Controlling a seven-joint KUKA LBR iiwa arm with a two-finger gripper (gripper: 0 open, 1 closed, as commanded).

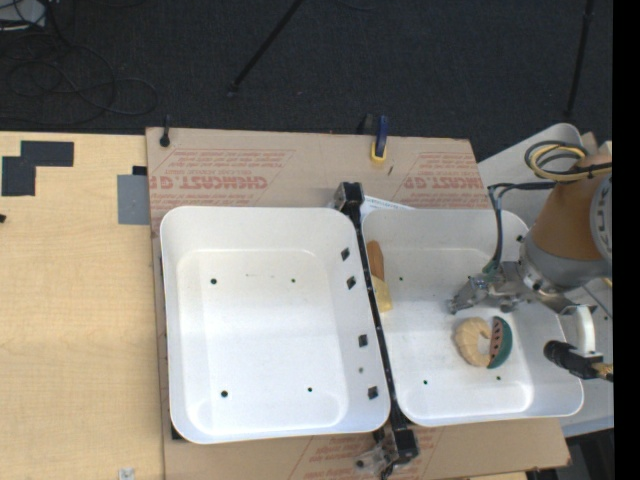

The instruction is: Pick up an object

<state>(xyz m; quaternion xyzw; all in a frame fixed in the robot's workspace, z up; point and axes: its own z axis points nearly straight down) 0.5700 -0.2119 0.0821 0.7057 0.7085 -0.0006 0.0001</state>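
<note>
- The gripper (480,296) is in the right bin (440,408), just above the toy (484,341) as we look at it.
- Its two fingers look spread apart, and nothing is between them.
- To do this step well, I think the gripper should go right over the middle of the toy, drop straight down with a finger on each side, and only then squeeze.
- It should squeeze the fat round part, not the thin edge, or the toy may slip out.
- The toy is a small round lump, tan like bread, with a dark green and red strip on its right side.
- A long tan stick (377,274) lies well to the left of the toy, by the bin wall.
</note>
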